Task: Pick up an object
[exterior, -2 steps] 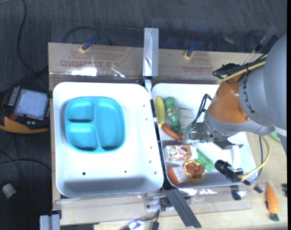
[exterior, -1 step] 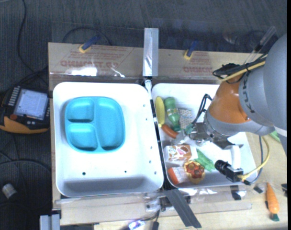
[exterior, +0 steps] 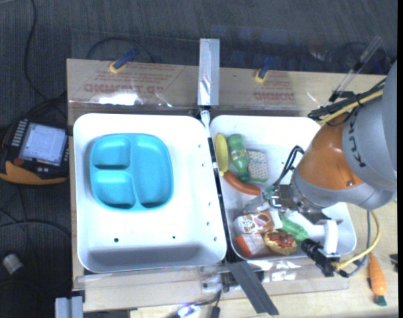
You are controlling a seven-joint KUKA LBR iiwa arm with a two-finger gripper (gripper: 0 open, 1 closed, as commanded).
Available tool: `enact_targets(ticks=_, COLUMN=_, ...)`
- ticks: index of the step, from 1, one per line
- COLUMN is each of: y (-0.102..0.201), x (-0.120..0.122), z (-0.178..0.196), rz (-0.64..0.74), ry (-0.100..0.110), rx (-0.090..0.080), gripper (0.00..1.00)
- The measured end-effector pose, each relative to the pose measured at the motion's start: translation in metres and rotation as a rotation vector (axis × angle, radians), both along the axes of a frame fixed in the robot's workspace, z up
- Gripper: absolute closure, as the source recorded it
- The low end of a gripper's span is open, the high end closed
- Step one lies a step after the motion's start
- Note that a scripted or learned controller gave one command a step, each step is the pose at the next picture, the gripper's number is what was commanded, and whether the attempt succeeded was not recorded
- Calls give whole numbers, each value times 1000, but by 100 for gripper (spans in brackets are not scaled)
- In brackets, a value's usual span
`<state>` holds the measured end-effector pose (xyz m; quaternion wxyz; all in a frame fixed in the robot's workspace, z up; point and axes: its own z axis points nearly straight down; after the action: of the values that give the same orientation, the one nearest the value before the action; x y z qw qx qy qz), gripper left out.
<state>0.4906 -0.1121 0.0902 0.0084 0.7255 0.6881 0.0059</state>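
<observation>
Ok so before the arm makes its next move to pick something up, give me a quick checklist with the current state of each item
1. Gripper is over the right bin, where the pickable items lie: ok.
2. Something is held between its fingers: cannot tell, the wrist and clutter hide them.
3. Targets within reach: ok. A green object, a small pizza toy and a snack packet lie just beside the gripper.
4. Items spaced for a clean single grasp: not ok. Those three are packed together, and the hot dog lies close by.
5. Items along the bin's left wall, the banana and green bottle, are apart from the arm: ok.
6. Left bin holds the blue divided tray, away from the arm: ok.
</observation>
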Motion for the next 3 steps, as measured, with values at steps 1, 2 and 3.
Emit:
enact_targets(ticks=1, y=15, x=7, z=60, rz=112, ry=27, rx=4, gripper=0)
enact_targets(ticks=2, y=-23, x=77, z=70, rz=162, ry=25, rx=1, gripper=0)
enact_targets(ticks=3, y=11, x=57, z=14, rz=149, ry=27, rx=2, gripper=0)
